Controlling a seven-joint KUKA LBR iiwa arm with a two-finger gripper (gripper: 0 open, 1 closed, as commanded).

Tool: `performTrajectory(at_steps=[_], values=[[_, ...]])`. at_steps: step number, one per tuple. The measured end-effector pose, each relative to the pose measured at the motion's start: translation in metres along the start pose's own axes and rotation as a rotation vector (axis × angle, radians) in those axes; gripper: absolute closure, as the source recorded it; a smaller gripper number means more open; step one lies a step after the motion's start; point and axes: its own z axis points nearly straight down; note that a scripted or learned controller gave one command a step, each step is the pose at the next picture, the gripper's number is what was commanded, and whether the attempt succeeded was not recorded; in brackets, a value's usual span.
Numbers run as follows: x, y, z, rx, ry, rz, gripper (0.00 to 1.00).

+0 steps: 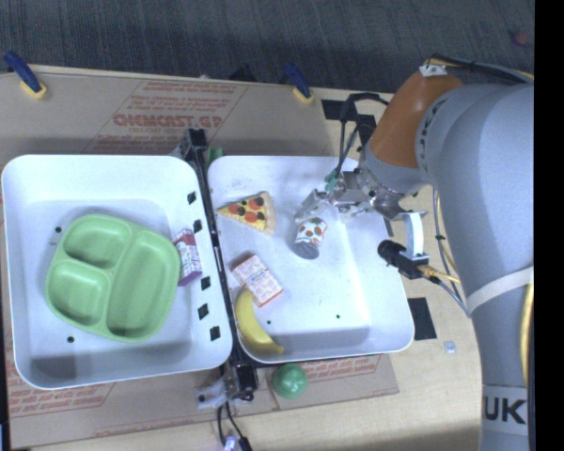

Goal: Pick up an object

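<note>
A small white cup with red spots (309, 236) lies tipped on its side right below my claw (325, 205), in the right white plastic bin (357, 319). My metal fingers (312, 201) are spread above its upper end, and nothing sits between them. Just left of my claw lies a toy pizza slice (248, 211); farther down-left, a small red-and-white packet (257, 280) and a yellow banana (253, 325). Well to the left, the other bin (38, 181) holds a green divided plastic tray (112, 276).

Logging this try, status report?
Pincer low in right bin, just above small can. Can lies on bin floor, not visibly gripped. Pizza slice close by.
</note>
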Motion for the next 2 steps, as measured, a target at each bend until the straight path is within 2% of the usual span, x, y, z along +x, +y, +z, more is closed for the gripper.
performTrajectory(at_steps=[1,2], values=[[0.000,0.001,-0.010,-0.001,0.000,-0.003,1.00],[0.005,-0.091,-0.080,0.001,0.000,0.005,1.00]])
